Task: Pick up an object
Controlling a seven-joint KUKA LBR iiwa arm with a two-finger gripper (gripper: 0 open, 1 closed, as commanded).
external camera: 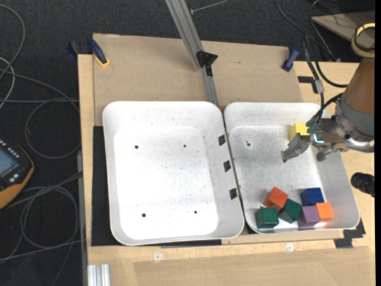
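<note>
Right bin: yellow block, six blocks | left bin

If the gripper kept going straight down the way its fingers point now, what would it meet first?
Most likely the bare floor of the right bin. The gripper hangs over open white surface, with the yellow block just behind it and the block cluster nearer the front edge. Depth is hard to judge.
</note>
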